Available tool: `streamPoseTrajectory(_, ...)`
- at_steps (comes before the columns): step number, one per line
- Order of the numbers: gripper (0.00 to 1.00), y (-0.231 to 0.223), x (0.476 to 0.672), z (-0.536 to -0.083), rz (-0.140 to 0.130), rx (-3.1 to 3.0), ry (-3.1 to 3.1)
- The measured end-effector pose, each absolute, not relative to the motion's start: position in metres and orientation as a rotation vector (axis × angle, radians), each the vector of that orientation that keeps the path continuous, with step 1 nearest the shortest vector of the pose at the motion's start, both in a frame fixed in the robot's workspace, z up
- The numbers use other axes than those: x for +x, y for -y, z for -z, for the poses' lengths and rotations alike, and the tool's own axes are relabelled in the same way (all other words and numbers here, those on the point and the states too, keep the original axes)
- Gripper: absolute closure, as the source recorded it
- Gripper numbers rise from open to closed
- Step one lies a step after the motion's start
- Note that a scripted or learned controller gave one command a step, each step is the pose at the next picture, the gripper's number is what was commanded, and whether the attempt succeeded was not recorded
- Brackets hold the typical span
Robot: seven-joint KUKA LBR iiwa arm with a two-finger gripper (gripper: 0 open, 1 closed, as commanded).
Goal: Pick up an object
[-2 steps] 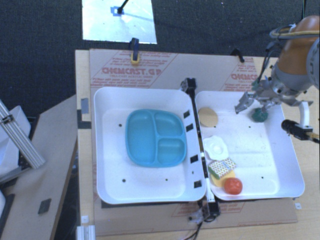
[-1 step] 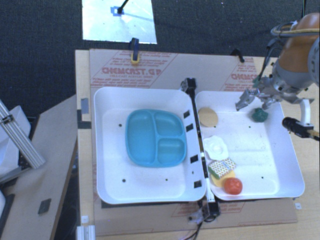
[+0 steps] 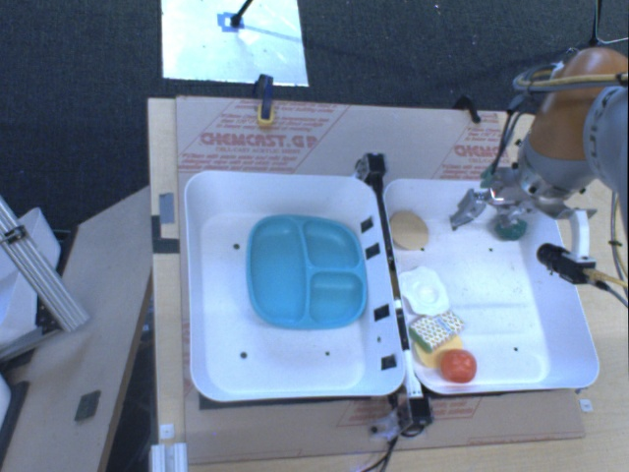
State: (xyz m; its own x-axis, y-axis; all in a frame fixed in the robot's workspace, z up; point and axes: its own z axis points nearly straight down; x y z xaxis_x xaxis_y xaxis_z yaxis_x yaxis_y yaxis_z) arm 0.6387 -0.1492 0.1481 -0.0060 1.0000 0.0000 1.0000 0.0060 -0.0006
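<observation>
Gripper (image 3: pixel 472 209) upper right of frame, over right bin (image 3: pixel 565 362), jaws spread, grasping nothing. Tomato (image 3: pixel 457 365) untouched lower down. Pick not started.

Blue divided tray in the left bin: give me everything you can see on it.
The blue divided tray is a light-blue, plastic-looking plate with rounded corners and three compartments: one large on the view's left, two smaller stacked on the right. All three look bare. It lies flat, face up, slightly rotated, near the middle of the left bin, resting on the bin floor. Nothing else touches it.
</observation>
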Motion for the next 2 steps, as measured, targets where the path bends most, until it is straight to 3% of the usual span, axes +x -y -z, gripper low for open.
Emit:
streamPoseTrajectory(1, 0.0, 0.159, 0.639, -0.098, -0.003, -2.22, 2.221)
streamPoseTrajectory(2, 0.0, 0.159, 0.64, -0.085, 0.0, -2.22, 2.224)
